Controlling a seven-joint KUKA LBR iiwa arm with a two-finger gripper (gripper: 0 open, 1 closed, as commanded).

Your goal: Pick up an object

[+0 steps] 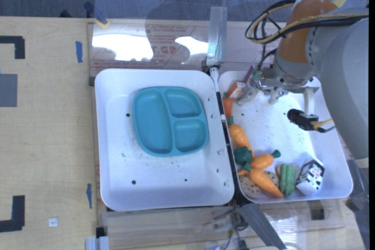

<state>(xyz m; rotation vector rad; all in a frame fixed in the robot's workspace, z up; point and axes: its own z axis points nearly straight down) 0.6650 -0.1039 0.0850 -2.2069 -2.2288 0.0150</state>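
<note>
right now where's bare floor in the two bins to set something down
Left bin: a bare strip runs all round the blue plate, widest along the near edge. Right bin: bare in the middle, between the gripper and the near pile. Crowded along the divider and near edge: carrots, green toy.

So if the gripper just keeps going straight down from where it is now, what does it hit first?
Probably bare floor of the right bin, near its far edge. The gripper hangs beside the orange-red item in the corner; depth is unclear, so it could clip that.

Fixed overhead cam, slanted down, both bins in frame
</note>
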